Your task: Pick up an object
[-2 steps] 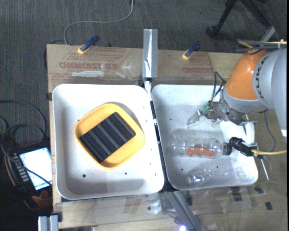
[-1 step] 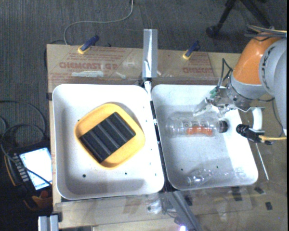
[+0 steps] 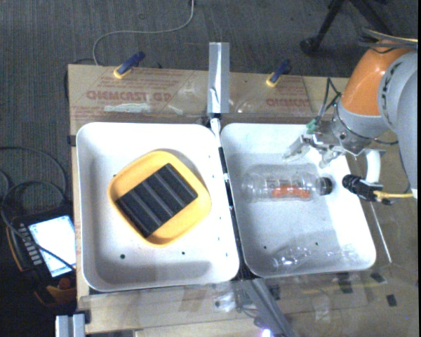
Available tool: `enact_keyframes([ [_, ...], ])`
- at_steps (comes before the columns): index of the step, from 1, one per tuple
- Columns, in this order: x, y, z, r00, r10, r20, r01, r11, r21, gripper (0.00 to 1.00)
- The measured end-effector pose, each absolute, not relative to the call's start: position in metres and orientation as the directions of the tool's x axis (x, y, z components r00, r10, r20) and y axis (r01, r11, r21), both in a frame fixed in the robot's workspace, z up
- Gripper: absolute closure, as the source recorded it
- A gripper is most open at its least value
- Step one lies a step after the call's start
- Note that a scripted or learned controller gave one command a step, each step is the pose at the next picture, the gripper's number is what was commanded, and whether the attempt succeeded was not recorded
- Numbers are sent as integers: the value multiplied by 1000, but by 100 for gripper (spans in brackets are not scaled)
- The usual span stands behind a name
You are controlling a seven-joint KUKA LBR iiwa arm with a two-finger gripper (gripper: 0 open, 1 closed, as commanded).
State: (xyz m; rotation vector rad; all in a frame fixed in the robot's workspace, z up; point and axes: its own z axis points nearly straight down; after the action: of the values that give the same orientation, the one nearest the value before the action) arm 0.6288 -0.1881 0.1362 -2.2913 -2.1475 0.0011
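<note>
A clear plastic bottle (image 3: 281,186) with an orange label and a black cap lies on its side in the right bin (image 3: 263,239), cap pointing right. A yellow dish-like object (image 3: 161,196) with a black ribbed top rests in the left bin (image 3: 98,258). My gripper (image 3: 312,152) hangs over the far right part of the right bin, just beyond the bottle's cap end. Its two pale fingers are spread apart and nothing is between them. The grey arm with its orange band (image 3: 368,86) comes in from the right.
A crumpled clear plastic piece (image 3: 312,255) lies near the front wall of the right bin. A metal post (image 3: 218,79) rises behind the divider between the bins. Two blue-and-yellow clamps (image 3: 128,64) hold the board at the back. A cable with a black plug (image 3: 358,185) hangs beside the arm.
</note>
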Motion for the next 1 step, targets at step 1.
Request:
enact_keyframes([
  [1,587,-203,91,-43,999,-3,999,43,12,0],
])
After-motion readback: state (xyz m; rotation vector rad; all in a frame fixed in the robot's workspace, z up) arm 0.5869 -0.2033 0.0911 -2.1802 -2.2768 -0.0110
